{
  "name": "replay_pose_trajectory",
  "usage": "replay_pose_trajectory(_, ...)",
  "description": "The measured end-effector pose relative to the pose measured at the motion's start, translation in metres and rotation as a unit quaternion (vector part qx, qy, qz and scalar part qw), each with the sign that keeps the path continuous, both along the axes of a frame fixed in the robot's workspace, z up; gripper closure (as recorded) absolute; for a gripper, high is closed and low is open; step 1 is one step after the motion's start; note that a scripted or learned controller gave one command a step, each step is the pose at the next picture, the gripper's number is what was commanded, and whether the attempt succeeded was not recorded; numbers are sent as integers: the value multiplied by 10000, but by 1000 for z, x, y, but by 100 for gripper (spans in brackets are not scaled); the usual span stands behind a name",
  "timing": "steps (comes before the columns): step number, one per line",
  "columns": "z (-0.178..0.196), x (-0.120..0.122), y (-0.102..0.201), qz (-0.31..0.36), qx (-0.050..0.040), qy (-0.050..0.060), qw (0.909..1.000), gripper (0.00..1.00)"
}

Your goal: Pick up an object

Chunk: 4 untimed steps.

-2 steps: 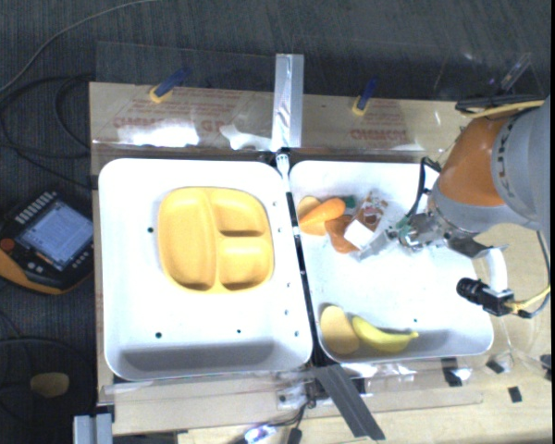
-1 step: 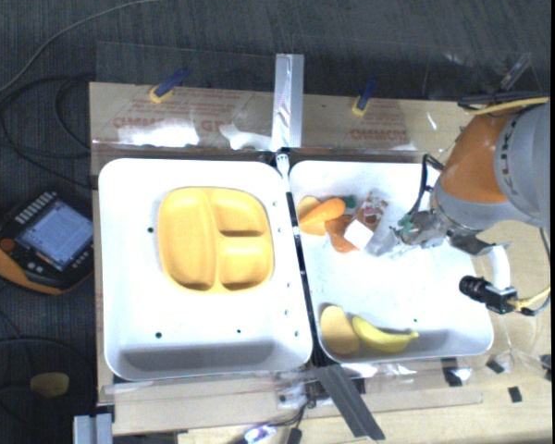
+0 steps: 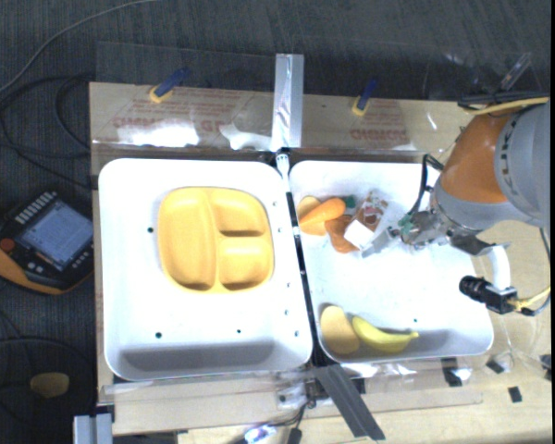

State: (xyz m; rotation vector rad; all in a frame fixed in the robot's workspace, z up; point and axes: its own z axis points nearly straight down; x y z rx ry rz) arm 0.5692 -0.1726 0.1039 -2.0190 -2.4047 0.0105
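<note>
The right bin (image 3: 444, 285) holds several small items. An orange carrot-like piece (image 3: 318, 211) lies at its upper left, with a second orange piece (image 3: 339, 240) just below it. A white block (image 3: 356, 233) rests against that piece, and a small brown-and-white packet (image 3: 372, 209) sits above the block. A banana (image 3: 385, 337) and a pale yellow rounded item (image 3: 333, 327) lie along the near wall. My gripper (image 3: 388, 236) reaches in from the right, low in the bin, its tip just right of the white block. I see nothing held in it.
The left bin (image 3: 129, 276) carries a yellow divided plate (image 3: 215, 239). The grey arm with its orange band (image 3: 476, 169) hangs over the right bin's right side. A black fitting (image 3: 481, 290) sticks out near the right rim. A handheld pendant (image 3: 42, 239) lies off the bench at left.
</note>
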Motion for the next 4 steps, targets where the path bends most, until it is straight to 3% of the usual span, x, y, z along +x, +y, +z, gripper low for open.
replay_pose_trajectory(1, -15, -2, -11, 835, -4, -54, 9965, 0)
replay_pose_trajectory(2, 60, -9, -17, 1189, 18, -25, 9929, 0)
replay_pose_trajectory(3, 20, -13, -46, -77, 32, -10, 10000, 0)
replay_pose_trajectory(4, -11, -39, -32, -864, 32, -130, 9962, 0)
